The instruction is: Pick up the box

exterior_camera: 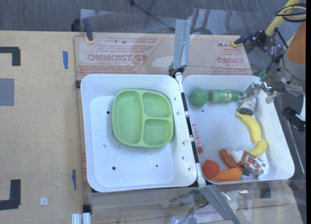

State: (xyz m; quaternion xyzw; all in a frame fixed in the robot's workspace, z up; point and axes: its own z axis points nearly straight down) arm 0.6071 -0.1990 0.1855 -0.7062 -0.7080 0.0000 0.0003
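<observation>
**Gripper hovering at the right bin's far edge, box lying in the near corner**

The grey arm with its orange band came in from three o'clock, and its two-finger gripper hung over the upper right part of the right-hand shallow white bin. Whether the fingers were open or closed could not be told. Just beside the gripper, toward nine o'clock, lay a green plastic bottle on its side, and beyond that a round green ball-shaped fruit.

The small white-and-orange printed box lay at the bin's five o'clock corner, well apart from the gripper. A curved yellow banana stretched between them. At the box's nine o'clock sat a red sausage-shaped toy, an orange carrot and a round red tomato.

The left-hand white bin carried a light green three-compartment plastic plate.
</observation>
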